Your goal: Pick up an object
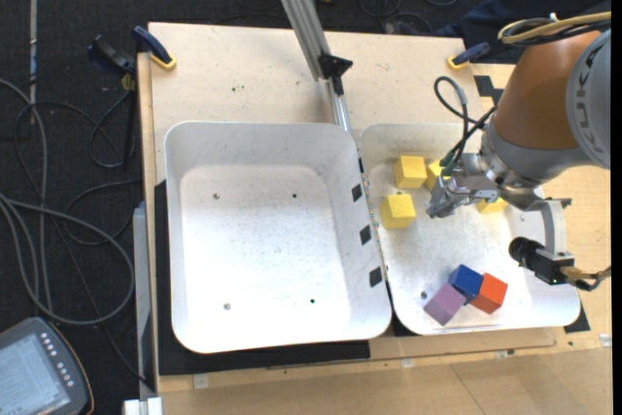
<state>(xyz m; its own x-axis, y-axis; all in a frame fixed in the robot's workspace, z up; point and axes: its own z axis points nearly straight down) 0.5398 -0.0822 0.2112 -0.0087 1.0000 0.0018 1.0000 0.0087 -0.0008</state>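
In the right bin (544, 311) lie several small blocks. Two yellow blocks sit near its left side, one at the back (411, 172) and one closer (398, 209). A blue block (466, 281), an orange block (492, 293) and a purple block (446, 304) cluster near the front. My gripper (445, 199) reaches down into the bin just right of the two yellow blocks. Another bit of yellow (491, 204) shows under the wrist, mostly hidden by the arm.
The left bin (185, 209) stands beside the right one, sharing a middle wall. A metal pole (296, 0) slants from the back down to the bins' junction. Clamps sit at the board's back corners (155, 49). Cables lie on the floor around.
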